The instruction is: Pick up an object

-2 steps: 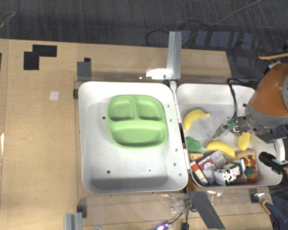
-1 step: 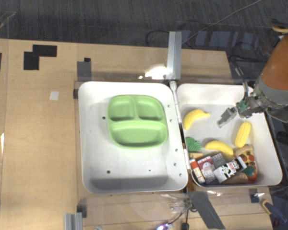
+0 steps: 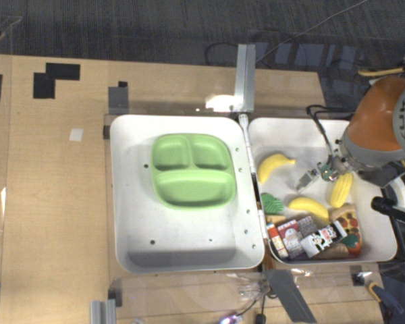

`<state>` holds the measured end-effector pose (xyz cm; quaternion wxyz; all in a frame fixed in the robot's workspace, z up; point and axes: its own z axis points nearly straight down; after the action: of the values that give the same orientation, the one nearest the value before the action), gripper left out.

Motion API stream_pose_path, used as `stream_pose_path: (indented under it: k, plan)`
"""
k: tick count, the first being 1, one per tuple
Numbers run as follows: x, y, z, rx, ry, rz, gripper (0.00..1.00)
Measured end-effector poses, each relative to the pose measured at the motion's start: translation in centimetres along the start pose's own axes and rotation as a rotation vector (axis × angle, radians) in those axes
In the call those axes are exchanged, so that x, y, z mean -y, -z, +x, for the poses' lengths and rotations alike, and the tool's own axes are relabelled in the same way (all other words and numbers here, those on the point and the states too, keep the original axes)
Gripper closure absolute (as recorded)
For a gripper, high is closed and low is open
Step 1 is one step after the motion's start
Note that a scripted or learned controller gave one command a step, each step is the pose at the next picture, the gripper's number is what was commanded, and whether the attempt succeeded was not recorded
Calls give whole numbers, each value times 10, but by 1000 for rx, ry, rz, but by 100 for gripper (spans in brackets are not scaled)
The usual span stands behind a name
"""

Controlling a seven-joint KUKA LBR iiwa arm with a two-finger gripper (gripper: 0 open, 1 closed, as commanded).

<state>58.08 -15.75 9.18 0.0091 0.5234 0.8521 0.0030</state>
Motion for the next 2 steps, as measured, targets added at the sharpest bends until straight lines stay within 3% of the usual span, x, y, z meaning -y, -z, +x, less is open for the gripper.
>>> stream_pose_path:
  k: [1,2]
  plan:
    - [-49,-4,-35,-4,-427,7,0]
    - [5,-1,-29,-2,-130,4,0]
